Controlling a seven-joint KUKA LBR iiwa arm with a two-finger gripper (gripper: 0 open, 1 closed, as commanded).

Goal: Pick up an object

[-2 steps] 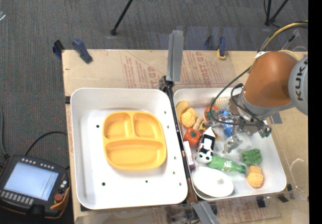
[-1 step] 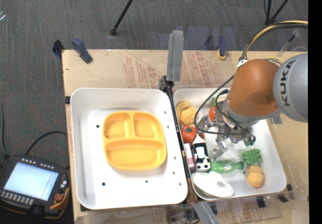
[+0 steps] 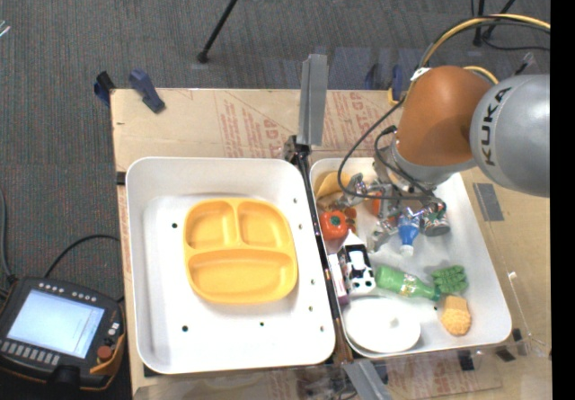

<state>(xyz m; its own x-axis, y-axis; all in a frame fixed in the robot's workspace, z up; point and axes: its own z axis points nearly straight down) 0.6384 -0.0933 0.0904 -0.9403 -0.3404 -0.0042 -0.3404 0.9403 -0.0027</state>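
My gripper (image 3: 409, 220) is low over the back middle of the right bin (image 3: 481, 263), under the orange wrist band. It is open, with its metal fingers (image 3: 384, 233) spread to either side of a small blue and white object (image 3: 409, 235) that rests on the bin floor. Just left of the gripper lie a red tomato-like toy (image 3: 335, 224) and a yellow banana-like piece (image 3: 328, 184). In front of it are a black and white box (image 3: 358, 269), a green bottle (image 3: 404, 282), a green leafy toy (image 3: 451, 279), an orange corn-like toy (image 3: 456, 315) and a white round dish (image 3: 384, 324).
The left bin (image 3: 148, 209) holds a yellow divided plate (image 3: 241, 250). A grey upright post (image 3: 313, 106) stands behind the wall between the bins. A teach pendant (image 3: 58, 326) lies on the floor at the lower left. Cables loop from the arm above the right bin.
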